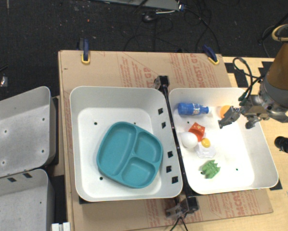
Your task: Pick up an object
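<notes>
Two shallow white bins sit side by side on a cardboard-covered tabletop [115, 66], seen from above at a slant. Nearest the camera in the right bin [240, 177] lies a small green leafy toy [210, 169], and just beyond it a clear plastic piece [205, 151] with a small yellow item [205, 142] touching its far edge. Beside these rest a white egg-shaped object [189, 139] and a red object [197, 129], the two touching. Farther back, a blue bottle [192, 109] lies on its side near the divider, and a small orange object [224, 110] sits close to the far right wall. The left bin [86, 105] holds a teal three-compartment plate [129, 154]. The arm reaches in from the right, its tool [240, 118] hanging over the right bin just beside the orange object, fingers spread apart with nothing between them. Blue clamps [85, 51] pin the far edge of the cardboard.
</notes>
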You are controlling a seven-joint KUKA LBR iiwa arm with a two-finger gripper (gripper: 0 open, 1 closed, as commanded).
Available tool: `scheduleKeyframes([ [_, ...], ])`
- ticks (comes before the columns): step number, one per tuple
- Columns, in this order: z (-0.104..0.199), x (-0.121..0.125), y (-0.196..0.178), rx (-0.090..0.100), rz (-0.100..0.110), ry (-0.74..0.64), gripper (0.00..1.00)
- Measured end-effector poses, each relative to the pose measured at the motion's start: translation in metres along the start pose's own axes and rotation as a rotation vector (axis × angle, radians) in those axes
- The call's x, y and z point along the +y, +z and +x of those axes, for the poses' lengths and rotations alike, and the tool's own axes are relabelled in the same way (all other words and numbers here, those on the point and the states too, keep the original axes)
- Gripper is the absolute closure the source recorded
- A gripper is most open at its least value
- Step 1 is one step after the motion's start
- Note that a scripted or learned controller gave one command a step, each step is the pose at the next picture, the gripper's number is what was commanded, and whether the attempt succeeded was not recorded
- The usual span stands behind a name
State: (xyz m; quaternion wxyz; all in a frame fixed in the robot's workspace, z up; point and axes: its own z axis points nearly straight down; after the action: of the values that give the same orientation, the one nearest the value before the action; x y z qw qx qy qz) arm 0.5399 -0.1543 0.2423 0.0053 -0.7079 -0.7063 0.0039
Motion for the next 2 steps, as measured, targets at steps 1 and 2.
scheduleKeyframes([
  [1,0.001,0.002,-0.007,-0.002,-0.012,-0.003,0.0],
  [2,-0.006,0.0,0.039,-0.001,-0.008,-0.001,0.0],
])
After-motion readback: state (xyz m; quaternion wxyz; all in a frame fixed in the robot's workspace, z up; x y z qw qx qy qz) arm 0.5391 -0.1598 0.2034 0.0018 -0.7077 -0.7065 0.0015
